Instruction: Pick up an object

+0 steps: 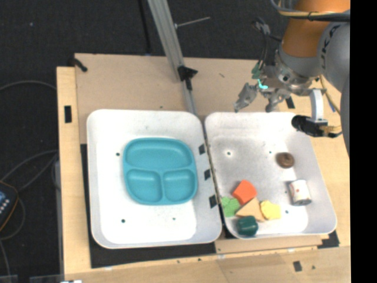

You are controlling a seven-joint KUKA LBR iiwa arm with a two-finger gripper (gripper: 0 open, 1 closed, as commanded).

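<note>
My claw (259, 101) hangs above the far edge of the right bin (247, 134), fingers spread apart with nothing between them. My grey arm with its orange band (312, 5) comes in from the upper right. All pickable objects sit in the right bin's near half: an orange block (245, 191), a green piece (230, 206) touching it on the left, a tan wedge (250, 209) just below, a yellow piece (270, 210) beside the wedge, a dark green piece (247, 226) at the near rim. A white cylinder (300, 191) lies near the right wall, a small brown disc (285, 160) further back. Left bin (106, 158) holds a teal divided plate (159, 170). Claw is well apart from every object.
</note>
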